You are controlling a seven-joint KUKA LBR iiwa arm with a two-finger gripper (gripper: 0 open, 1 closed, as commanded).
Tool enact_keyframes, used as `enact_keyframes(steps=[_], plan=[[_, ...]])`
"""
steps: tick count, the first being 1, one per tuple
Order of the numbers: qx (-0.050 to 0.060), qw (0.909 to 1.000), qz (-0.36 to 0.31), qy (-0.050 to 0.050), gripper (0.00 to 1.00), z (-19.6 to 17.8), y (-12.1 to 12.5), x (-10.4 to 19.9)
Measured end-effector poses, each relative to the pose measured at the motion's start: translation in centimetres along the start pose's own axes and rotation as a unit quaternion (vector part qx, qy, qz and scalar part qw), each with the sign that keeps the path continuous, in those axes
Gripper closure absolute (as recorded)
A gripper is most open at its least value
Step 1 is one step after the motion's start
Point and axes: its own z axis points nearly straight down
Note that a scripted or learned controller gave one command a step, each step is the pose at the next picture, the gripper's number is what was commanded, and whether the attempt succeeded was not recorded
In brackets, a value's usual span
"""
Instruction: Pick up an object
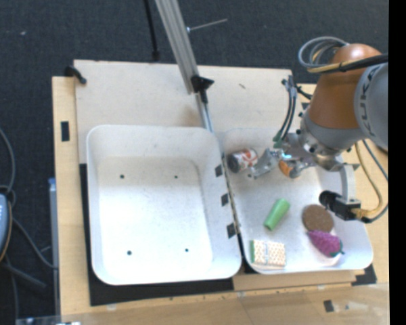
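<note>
The small red-and-white can (pixel 242 160) is lying on its side in the upper left corner of the right bin (pixel 299 266), close to the wall that this bin shares with its neighbour. My tool (pixel 262 165) is hanging just beside it, on the can's right, low over the bin floor; its metal fingers (pixel 258 170) are pointing toward the can, and nothing is sitting between them that I can make out. Whether they are spread or pressed together I cannot tell from this slant. A small orange thing (pixel 286 168) is lying just right of my tool, partly under my wrist.

Further toward the front of the same bin, a green cylinder (pixel 277 214) is resting tilted near the middle. To its right a brown round disc (pixel 317 217) is lying flat, and a magenta fuzzy object (pixel 324 242) is touching it from the front. A tan-and-white patterned block (pixel 268 252) is sitting at the front edge, near the left corner.

The left bin (pixel 98 202) is standing beside it on the tabletop (pixel 135 93). My arm (pixel 342 100), with its orange band, is reaching in from the right.
</note>
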Motion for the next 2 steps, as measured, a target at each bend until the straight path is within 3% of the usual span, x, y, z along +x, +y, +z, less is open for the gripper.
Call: enact_keyframes(steps=[1,2], plan=[[-0.003,1.0000,0.001,0.000,0.00,-0.3,0.1,0.0],[-0.001,1.0000,0.002,-0.001,0.00,4.3,0.8,0.1]])
